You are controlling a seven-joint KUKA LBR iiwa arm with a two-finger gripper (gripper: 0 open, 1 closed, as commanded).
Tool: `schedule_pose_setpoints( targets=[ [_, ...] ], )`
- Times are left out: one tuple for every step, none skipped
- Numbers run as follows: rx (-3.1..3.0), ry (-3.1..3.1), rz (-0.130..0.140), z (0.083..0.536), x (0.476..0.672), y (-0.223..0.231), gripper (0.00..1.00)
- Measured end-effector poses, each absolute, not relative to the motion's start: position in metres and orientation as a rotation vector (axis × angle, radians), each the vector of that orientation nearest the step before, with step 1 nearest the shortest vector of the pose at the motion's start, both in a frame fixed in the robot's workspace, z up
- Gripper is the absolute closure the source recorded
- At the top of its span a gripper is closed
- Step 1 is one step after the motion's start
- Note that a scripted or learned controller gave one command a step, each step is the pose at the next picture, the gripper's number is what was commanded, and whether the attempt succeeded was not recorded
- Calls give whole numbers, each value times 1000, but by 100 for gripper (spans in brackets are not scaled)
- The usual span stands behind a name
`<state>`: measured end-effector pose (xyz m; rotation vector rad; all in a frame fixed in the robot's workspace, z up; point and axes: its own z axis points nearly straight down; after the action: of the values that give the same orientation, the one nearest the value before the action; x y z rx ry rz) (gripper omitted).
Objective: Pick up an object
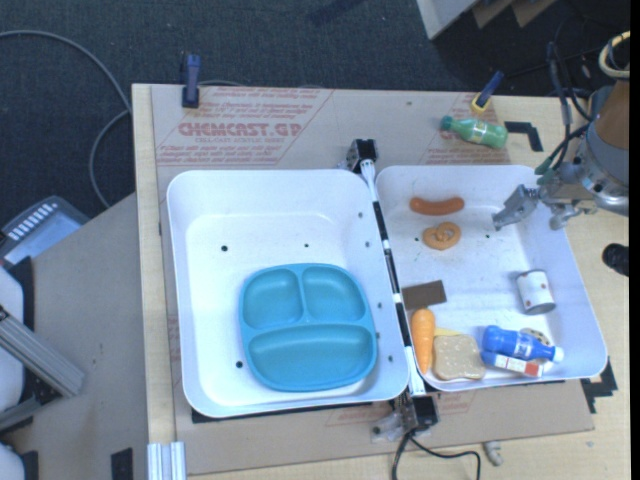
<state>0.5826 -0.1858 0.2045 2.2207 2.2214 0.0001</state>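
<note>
The right bin [580, 268] holds a red sausage [437, 205], a small brown pretzel-like piece [441, 235], a silver can [535, 291], a blue and white bottle [518, 349], a carrot [423, 338], a slice of bread [457, 358] and a dark brown card [423, 294]. My gripper [531, 215] hangs over the upper right part of this bin, right of the sausage and above the can. Its fingers stand apart with nothing between them.
A blue divided plate [307, 325] lies in the left bin [200, 208]. A green bottle [475, 131] lies on the cardboard behind the right bin. Cables and the arm's body crowd the right edge.
</note>
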Motion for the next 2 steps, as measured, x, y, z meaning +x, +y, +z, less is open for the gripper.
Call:
schedule_pose_setpoints(
  targets=[
    [2223,2225,-1,92,612,-109,0],
    [2219,2222,1,104,651,-101,0]
  ],
)
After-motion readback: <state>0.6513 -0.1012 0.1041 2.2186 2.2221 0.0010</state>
